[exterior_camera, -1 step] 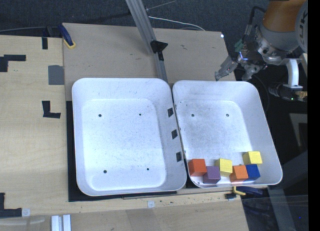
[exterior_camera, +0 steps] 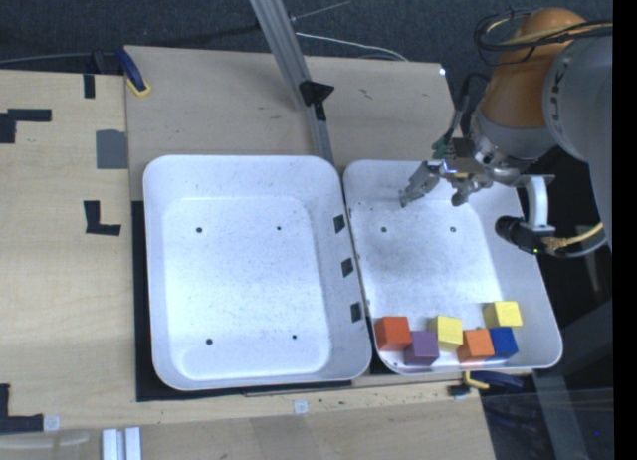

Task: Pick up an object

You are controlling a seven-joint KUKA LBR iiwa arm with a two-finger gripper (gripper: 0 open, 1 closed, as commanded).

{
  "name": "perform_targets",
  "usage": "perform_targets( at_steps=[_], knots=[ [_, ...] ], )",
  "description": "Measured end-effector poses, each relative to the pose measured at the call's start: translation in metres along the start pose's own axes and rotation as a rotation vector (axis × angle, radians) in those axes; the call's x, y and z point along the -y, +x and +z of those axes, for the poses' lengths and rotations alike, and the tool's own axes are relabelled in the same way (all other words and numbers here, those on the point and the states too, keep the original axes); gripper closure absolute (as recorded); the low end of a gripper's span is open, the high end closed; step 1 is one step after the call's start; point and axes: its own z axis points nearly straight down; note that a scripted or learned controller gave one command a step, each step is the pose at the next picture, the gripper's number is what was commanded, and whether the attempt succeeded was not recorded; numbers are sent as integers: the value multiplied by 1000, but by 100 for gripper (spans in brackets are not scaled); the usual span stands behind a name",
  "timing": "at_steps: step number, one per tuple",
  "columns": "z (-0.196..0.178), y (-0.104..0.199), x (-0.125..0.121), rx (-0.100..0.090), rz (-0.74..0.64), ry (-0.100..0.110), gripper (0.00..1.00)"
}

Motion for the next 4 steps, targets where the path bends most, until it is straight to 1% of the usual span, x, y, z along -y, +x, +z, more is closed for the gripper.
perform_targets(
  at_steps=[1, 2, 3, 4],
  knots=[
    [98, 16, -6, 1, 0, -3, 0],
    [-11, 61, 46, 0, -2, -15, 0],
    [-42, 56, 76, 1, 2, -11, 0],
    [-4, 76, 35, 2, -1, -8, 0]
  ],
)
